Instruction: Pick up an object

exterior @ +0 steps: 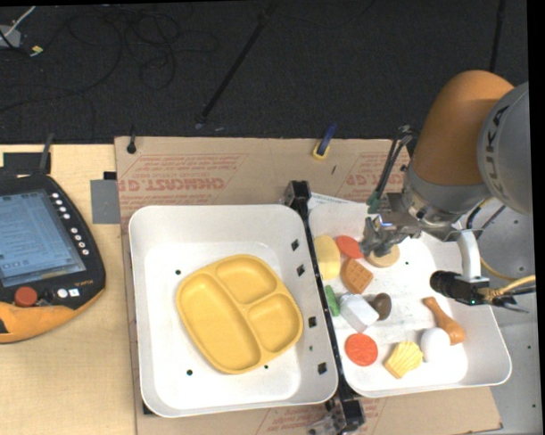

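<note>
**Hand low over the toy food, nothing gripped yet**

My hand [380,238] hangs low in the right bin [492,361], over its far part. Whether it is spread or pressed together I cannot tell from this slant; I see nothing caught in it.

The pieces lie close by. Right under my hand sits a tan disc [386,255], maybe touching. Just to its left is a red piece [348,247] and beyond that a pale yellow lump [325,251]. Nearer the camera from my hand lies a brown waffle-like block [356,275], then a dark brown mushroom [380,305] beside a white block [357,313]. Farther toward the front edge are a red-orange round [361,349], a ridged yellow piece [403,358], a white egg [434,342] and a drumstick [443,318].

I judge all of these to be light, stiff plastic, smooth and apt to skid or squirt out of a pinch. The disc looks flat and hard to get under. The waffle block seems the better choice: flat sides, textured faces, gripped across its narrow width. The drumstick's shaft would also suit.

The left bin [158,252] holds a yellow tray [236,311].
</note>
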`<state>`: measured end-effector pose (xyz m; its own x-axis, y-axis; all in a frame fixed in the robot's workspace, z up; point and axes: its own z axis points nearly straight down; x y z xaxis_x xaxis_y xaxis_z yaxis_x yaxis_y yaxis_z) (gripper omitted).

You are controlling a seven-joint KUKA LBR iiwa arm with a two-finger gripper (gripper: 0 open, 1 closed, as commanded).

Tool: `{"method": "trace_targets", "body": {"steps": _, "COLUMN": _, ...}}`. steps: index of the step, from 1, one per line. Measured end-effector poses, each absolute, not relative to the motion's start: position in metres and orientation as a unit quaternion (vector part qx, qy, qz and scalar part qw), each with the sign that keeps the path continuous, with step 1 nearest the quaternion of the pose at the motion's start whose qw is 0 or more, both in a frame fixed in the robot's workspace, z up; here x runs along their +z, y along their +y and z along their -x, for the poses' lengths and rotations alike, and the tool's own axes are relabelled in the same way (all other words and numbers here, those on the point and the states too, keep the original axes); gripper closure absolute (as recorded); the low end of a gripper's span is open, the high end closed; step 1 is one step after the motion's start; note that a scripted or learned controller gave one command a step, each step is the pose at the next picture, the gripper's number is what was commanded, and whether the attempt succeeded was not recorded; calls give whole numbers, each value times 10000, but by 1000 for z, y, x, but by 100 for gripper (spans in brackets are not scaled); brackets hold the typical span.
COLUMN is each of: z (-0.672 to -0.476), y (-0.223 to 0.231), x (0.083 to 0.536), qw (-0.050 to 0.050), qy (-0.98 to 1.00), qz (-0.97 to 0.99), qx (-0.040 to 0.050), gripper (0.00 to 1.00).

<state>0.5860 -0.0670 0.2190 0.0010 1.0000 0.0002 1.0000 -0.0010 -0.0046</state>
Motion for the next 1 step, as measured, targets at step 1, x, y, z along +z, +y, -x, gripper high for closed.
{"method": "trace_targets", "body": {"steps": 1, "z": -584, "y": -69, "x": 230, "qw": 5, "qy": -7065, "qz": 7077, "qx": 3, "gripper": 100}}
